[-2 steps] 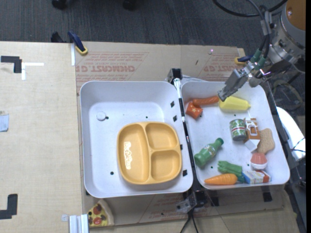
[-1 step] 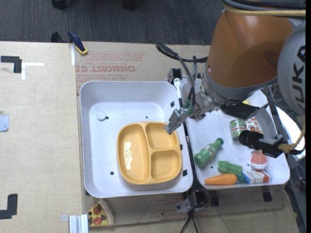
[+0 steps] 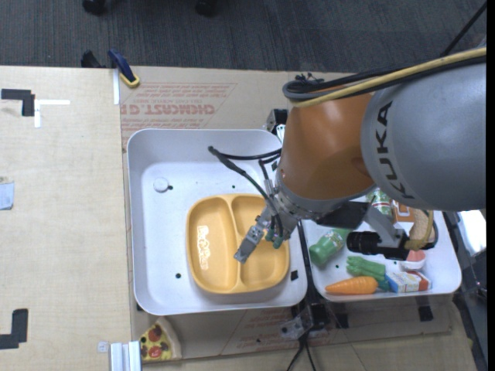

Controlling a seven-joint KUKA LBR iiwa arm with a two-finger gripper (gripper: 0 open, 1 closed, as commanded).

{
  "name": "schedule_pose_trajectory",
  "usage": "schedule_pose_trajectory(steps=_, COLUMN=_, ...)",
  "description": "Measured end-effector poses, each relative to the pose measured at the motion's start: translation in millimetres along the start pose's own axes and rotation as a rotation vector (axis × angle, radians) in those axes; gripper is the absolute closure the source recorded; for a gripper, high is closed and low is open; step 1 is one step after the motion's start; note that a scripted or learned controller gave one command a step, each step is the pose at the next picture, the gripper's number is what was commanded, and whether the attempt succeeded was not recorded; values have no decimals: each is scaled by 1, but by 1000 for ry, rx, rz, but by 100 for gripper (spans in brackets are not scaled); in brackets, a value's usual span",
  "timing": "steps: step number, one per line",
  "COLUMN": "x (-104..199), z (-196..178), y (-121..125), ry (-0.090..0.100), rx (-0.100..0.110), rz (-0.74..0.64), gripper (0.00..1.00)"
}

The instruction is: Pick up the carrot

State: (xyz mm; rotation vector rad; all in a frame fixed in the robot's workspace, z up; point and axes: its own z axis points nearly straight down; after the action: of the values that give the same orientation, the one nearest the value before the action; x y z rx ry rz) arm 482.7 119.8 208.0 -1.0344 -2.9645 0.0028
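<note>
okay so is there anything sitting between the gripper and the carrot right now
The gripper hangs over the yellow divided plate in the left bin, while the carrot lies near the front of the right bin. The two bins' adjoining walls run between them, and green toy food sits close beside that path.

Carrot (image 3: 353,286): orange, tapered, smooth, toy-like. Lying flat and roughly level across the view, pointed tip to the left, blunt end to the right. Resting on the floor of the right bin (image 3: 448,277), near its front wall. Just in front of a green item (image 3: 365,267), touching or nearly so; beside a small box (image 3: 407,282) at its blunt end. Not gripped.
</note>
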Motion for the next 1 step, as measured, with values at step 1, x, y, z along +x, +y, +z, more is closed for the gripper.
schedule_pose_trajectory(steps=1, x=-2, z=114, y=-4, ry=-5, rx=-11, rz=69, gripper=0)
